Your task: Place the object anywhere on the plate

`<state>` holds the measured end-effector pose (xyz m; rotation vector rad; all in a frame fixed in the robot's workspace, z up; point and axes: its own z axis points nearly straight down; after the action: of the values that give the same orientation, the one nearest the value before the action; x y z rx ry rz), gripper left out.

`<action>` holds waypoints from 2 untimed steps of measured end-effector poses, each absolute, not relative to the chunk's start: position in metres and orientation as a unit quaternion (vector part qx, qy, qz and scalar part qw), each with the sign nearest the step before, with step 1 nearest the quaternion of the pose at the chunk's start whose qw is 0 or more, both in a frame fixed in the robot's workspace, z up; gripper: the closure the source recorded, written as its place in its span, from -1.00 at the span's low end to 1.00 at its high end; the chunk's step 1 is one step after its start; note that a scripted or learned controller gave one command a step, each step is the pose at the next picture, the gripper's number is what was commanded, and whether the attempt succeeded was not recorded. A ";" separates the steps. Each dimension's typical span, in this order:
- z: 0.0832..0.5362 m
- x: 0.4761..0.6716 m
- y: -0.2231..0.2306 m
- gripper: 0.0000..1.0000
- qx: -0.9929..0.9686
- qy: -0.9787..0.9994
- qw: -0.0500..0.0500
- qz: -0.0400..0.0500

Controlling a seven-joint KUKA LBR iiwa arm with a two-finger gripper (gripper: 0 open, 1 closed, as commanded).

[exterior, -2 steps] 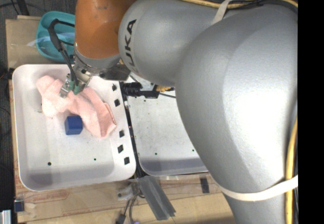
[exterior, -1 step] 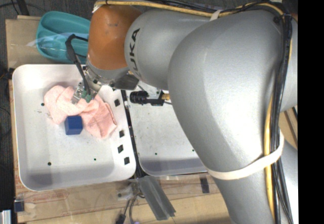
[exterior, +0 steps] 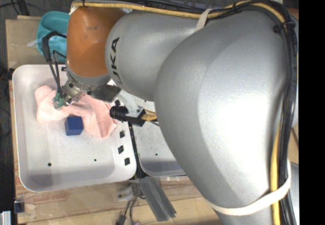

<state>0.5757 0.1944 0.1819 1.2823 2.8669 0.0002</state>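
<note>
The arm (exterior: 203,82) reached in from the right and covered most of the 2 bins. Its gripper (exterior: 62,98) hung low over the left bin (exterior: 25,132), above a crumpled pink cloth (exterior: 96,117). Whether it was open or closed, or had hold of anything, could not be told. The blue block (exterior: 74,125) lay just below and slightly right of the gripper, on the cloth's lower edge. It looked roughly cubic, with no clear long axis or pointing direction. A teal object (exterior: 51,31) sat above the gripper, beyond the bin.

One fixed camera looks down at a slant, close above the arm (exterior: 213,92) and left bin (exterior: 30,168).
</note>
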 end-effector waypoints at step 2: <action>0.149 0.640 0.131 1.00 0.389 0.921 0.000 0.000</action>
<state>0.6400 0.1315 0.1486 1.2231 2.8927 -0.0002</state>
